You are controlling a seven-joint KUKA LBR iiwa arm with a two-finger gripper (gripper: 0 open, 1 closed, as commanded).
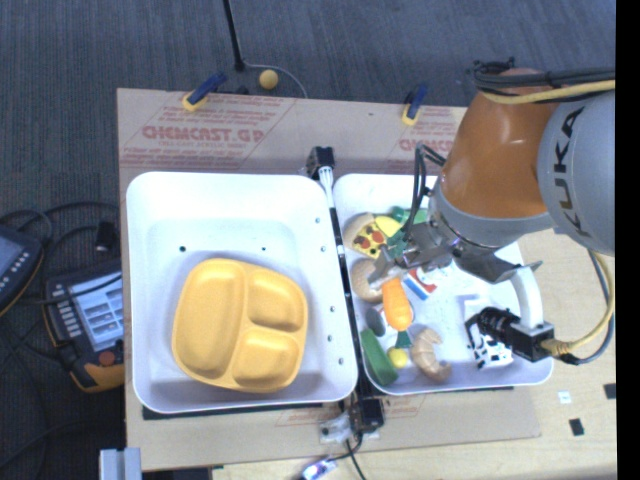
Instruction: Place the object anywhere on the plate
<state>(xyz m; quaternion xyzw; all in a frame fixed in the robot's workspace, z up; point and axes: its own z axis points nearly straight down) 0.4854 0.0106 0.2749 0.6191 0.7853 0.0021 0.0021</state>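
Observation:
A yellow divided plate (240, 321) lies in the left white bin (160, 203). Over the right bin (530, 298) hangs my gripper (405, 258), low among a heap of toy foods. Just below its tip lies an orange carrot-like piece (397, 305), close to or touching it. Whether anything is held cannot be made out. The arm's orange band hides the bin's far right part.
Around the gripper lie a pizza slice (368, 236), a green piece (400, 215), a brown bun (364, 281), a red-blue-white item (423, 288), a croissant (429, 353) and a green cucumber (376, 354). A ridge (340, 268) divides the bins.

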